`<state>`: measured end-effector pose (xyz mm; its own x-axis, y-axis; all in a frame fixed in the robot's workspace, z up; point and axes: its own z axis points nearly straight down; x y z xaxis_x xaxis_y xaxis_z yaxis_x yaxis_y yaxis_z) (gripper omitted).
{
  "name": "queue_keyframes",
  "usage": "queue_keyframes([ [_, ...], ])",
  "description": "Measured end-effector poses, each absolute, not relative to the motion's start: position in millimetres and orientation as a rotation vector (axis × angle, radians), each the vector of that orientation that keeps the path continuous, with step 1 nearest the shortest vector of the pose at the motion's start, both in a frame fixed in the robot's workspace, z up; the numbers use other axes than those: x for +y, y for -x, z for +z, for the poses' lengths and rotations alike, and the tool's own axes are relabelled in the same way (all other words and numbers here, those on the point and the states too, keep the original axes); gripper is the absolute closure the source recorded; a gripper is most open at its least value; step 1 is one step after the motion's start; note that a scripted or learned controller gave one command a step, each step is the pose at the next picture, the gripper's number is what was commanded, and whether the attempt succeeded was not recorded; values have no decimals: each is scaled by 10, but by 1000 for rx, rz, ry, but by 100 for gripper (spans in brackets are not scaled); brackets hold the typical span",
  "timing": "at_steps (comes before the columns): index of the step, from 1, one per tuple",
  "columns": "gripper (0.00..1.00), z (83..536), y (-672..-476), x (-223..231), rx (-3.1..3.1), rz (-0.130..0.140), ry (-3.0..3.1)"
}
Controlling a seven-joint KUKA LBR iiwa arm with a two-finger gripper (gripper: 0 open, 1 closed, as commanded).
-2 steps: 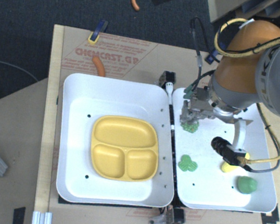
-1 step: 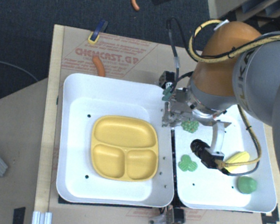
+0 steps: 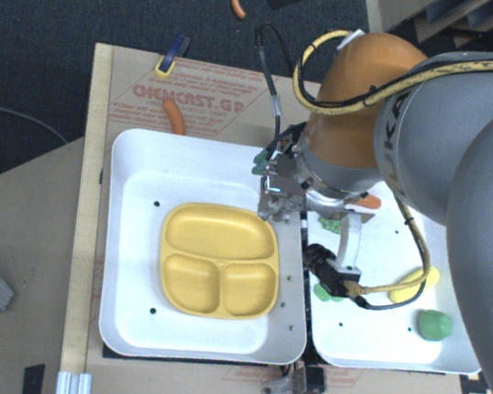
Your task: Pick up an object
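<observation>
My gripper (image 3: 274,203) hangs low over the far end of the ridge between the two white bins, at the far right corner of the left bin (image 3: 131,220). A yellow divided plate (image 3: 218,259) lies in the middle of the left bin, just near-left of the gripper. In the right bin (image 3: 371,346) a green rounded object (image 3: 435,325) rests near the front right, with a yellow object (image 3: 426,278) behind it. Small green pieces (image 3: 331,223) and an orange piece (image 3: 371,202) peek out beneath the wrist. The arm hides much of the right bin.
An orange sausage-shaped item (image 3: 174,116) and a blue-and-yellow tool (image 3: 169,57) lie on the cardboard behind the left bin. Another small orange item (image 3: 238,5) is on the dark floor beyond. Cables trail at the bench's front edge (image 3: 300,385).
</observation>
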<state>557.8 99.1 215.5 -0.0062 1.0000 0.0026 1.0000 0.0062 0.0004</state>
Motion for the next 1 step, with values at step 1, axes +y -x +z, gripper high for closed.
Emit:
queue_keyframes([
  [1, 100, 2259, -5662, 846, -2222, -3, 2224],
])
